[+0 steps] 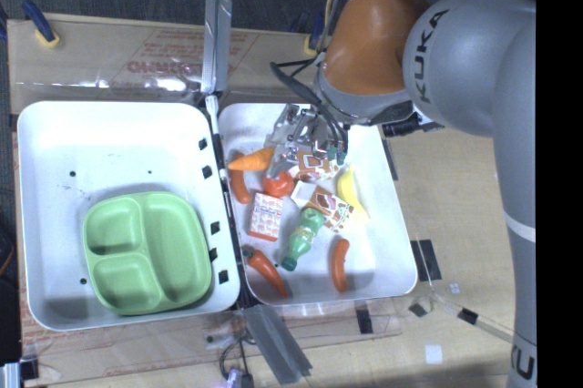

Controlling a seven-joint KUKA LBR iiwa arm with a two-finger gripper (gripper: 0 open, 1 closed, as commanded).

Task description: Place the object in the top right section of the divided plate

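A green divided plate (144, 251) lies in the left bin, its three sections bare. The right bin holds a pile of toy food: an orange carrot (250, 161), a red tomato-like piece (278, 185), a printed red-and-white carton (266, 216), a green bottle (301, 239), a yellow banana (349, 191), a red sausage (339, 263) and a red-orange pepper (266, 271). My gripper (293, 143) hangs low over the pile's upper part, beside the carrot and just above the tomato-like piece. Its metal fingers blend into the clutter.
The left bin (55, 158) and the right bin (387, 222) sit side by side with a black-clipped divider wall (217, 195) between them. The grey arm with its orange band (373, 40) covers the right bin's upper right corner.
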